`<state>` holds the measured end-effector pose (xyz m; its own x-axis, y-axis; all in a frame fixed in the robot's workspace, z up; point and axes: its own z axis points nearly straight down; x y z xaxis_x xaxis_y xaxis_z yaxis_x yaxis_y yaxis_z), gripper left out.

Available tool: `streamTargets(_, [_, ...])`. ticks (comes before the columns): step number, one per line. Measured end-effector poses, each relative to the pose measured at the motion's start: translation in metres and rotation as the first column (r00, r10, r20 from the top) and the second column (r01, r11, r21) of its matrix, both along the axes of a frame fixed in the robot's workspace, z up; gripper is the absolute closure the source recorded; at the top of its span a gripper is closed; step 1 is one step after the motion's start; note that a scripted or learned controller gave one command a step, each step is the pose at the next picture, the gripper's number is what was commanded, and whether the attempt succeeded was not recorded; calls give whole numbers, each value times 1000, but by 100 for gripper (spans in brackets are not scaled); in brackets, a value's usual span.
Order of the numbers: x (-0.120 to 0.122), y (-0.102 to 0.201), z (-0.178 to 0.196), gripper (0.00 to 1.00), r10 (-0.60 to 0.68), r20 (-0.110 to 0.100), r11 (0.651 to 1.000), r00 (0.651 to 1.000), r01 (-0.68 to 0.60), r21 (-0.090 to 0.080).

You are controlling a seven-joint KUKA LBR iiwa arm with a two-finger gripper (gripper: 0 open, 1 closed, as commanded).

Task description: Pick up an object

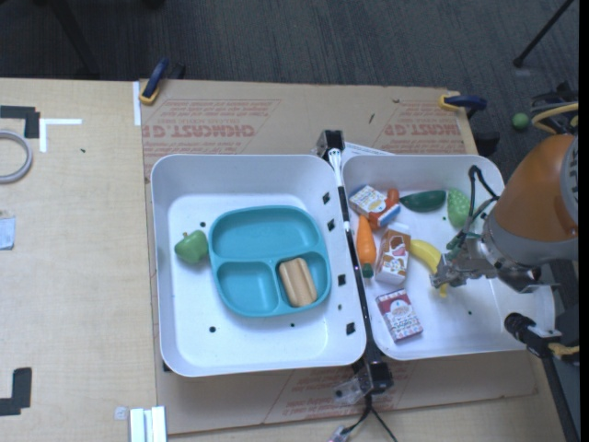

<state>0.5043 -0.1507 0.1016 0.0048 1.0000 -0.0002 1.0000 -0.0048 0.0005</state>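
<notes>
The step in hand looks like the approach to a grasp: the gripper (448, 273) is down inside the right bin (479, 334), right at the lower end of the yellow toy banana (426, 255), which I take to be the object it is after. How the jaws stand I cannot tell — they are small and dark against the banana's tip, and nothing is plainly seen between them, so I would not call the banana held. Taking the banana as landmark: just to its left a small carton with a red-and-white label (394, 256) stands on the bin floor, and left of that lies an orange toy carrot (365, 239); up and to the left sits another little white-and-red box (367, 198); above it lie a dark green vegetable (422, 201) and, to the banana's upper right, a lighter green piece (458, 206); below and to the left lies a red-printed packet (399, 317). The next move, by my judgement, calls for closing squarely across the banana's narrow end and lifting straight — a curved, smooth toy may slip. The print on the cartons is too small to read. The cardboard sheet (212, 122) under the bins carries red lettering, upside down from this view, not legible with any certainty.
</notes>
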Motion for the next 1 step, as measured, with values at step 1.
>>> streamTargets(1, [-9,70,155,100,6,1,1000,1000,-6,-1])
